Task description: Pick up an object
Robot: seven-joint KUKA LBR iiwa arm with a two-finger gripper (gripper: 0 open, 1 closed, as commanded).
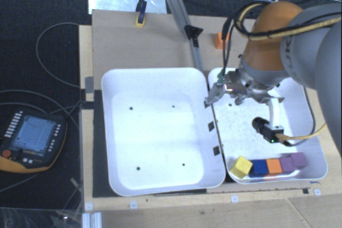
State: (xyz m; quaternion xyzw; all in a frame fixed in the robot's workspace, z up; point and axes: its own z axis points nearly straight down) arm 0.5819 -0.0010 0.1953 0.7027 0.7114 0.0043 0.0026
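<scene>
Four blocks [270, 166] at right bin [315, 168] front, apart from arm [267, 56].

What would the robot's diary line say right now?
arm over right bin | blocks at near edge | left bin

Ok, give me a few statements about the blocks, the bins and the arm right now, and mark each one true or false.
1. The coloured blocks lie along the near edge of the right bin. True.
2. The yellow block sits at the right end of the row. False: it is at the left end, and the purple block is at the right end.
3. The blue block sits beside the orange block. True.
4. The arm hangs over the left bin. False: it is over the right bin.
5. A handheld controller lies left of the bench. True.
</scene>
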